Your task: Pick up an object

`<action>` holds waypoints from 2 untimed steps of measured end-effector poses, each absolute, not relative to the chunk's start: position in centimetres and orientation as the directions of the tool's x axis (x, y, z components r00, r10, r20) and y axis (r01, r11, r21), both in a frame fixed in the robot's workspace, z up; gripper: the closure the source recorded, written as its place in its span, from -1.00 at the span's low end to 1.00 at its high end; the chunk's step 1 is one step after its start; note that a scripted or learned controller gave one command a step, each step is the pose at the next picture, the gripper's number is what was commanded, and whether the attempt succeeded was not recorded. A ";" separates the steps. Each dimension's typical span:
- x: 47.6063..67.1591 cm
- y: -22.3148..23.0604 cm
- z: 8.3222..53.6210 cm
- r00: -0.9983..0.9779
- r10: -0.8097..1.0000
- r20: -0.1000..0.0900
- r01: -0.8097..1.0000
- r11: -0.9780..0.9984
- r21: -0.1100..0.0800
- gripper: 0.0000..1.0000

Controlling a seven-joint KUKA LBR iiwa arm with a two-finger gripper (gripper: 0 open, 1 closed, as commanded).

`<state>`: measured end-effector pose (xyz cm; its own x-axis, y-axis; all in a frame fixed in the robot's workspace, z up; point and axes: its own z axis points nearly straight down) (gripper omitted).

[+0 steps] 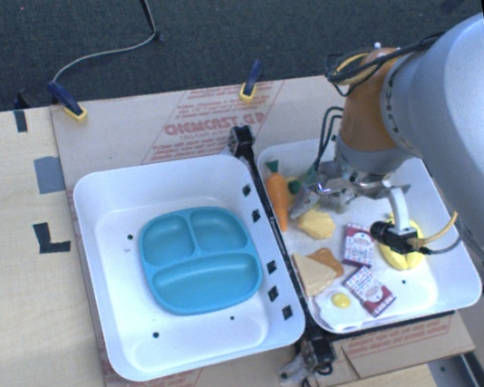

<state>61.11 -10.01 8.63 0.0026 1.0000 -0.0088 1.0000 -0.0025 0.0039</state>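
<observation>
Grey arm (447, 98) overhangs right bin (456, 290); pick not yet made.
Gripper (329, 190) near back-left corner, above yellow block (317, 223); finger state indeterminate, 0 objects lifted.

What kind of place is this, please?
Probably a robotics lab bench for grasping trials: two white bins clamped on cardboard, toy food such as a carrot, and a blue divided plate.

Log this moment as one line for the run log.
claw low in right bin | above yellow food piece beside carrot | grip unclear | blue tray in left bin
</observation>
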 end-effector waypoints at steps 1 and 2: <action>62.5 -10.2 8.6 0.001 1.000 -0.008 1.000 -0.001 0.001 -1.00; 60.0 -9.5 8.6 0.000 1.000 -0.004 1.000 0.000 0.003 -1.00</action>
